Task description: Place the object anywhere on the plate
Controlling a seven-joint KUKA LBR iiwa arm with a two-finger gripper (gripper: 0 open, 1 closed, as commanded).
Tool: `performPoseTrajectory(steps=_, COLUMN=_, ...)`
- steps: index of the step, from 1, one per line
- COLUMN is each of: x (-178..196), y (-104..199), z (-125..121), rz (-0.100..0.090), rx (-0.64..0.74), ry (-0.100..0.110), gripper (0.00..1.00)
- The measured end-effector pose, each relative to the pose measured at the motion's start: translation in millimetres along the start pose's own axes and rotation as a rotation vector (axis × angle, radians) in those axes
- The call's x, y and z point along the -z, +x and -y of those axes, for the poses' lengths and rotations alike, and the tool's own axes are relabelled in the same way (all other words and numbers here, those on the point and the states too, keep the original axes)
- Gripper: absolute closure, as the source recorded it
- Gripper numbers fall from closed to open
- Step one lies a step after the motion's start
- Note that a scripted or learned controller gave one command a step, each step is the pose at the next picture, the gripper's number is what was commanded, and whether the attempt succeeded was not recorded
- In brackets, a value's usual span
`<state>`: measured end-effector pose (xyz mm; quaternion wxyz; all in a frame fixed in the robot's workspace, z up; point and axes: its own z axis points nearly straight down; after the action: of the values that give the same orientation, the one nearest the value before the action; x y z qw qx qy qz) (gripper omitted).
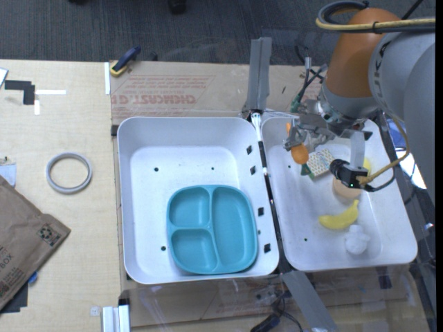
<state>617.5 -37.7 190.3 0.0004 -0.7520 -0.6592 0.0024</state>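
On the bench at the far left lies a ring of pale tape (69,172), flat on the wood, with a brown cardboard packet (24,237) below it that runs off the frame's edge. Next comes the left white plastic bin (138,140), and in its lower half sits the teal three-compartment plate (211,229), with its one long compartment on the right and its long axis running roughly from the far rim toward the near one. A grey divider post (260,71) stands between the bins. In the right white bin (304,244) the grey arm's gripper (302,135) hangs low over the upper left corner, just above a small orange object (300,155); I cannot tell whether it is open or closed, or whether it grips anything. Beside the orange piece lies a pale patterned packet (320,162), partly hidden. Further right a yellow banana (340,217) lies slantwise, its tip pointing up-right, touching a tan rounded object (344,187) half covered by black cable. A white crumpled lump (357,241) sits just below the banana.
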Motion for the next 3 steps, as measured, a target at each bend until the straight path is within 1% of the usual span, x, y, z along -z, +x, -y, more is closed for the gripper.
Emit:
performPoseTrajectory(steps=1, x=0.1, y=87.7, z=60.9, rz=-0.001, rx=-0.074, ry=0.001, gripper=1.0)
performPoseTrajectory(steps=2, x=0.2, y=87.3, z=60.8, rz=-0.001, rx=-0.075, ry=0.0, gripper=0.0)
performPoseTrajectory(steps=3, x=-63.3, y=169.6, z=151.0, rz=0.0, rx=-0.22, ry=0.001, gripper=0.0)
